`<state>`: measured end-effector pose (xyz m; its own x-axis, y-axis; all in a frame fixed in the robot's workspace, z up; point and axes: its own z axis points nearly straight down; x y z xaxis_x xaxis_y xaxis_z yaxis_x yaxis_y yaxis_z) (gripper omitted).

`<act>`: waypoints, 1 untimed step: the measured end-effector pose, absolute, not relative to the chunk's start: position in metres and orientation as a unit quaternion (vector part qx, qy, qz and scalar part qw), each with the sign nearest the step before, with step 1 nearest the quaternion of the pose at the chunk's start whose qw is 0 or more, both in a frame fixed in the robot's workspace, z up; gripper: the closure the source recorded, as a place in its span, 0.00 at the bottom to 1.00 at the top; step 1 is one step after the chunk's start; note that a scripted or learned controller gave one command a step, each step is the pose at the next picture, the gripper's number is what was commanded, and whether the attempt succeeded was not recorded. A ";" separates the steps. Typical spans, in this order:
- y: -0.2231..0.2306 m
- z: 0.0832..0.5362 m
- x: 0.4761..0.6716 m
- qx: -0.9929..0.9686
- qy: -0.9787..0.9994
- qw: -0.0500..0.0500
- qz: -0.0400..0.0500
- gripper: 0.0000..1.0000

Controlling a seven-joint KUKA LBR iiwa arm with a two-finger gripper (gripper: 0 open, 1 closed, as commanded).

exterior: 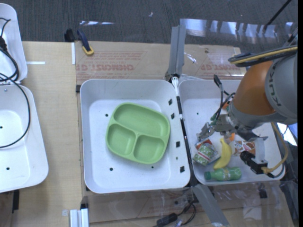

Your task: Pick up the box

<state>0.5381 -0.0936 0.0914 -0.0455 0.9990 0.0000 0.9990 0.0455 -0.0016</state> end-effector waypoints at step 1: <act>-0.094 0.091 0.520 -0.753 -0.659 0.001 0.000 0.00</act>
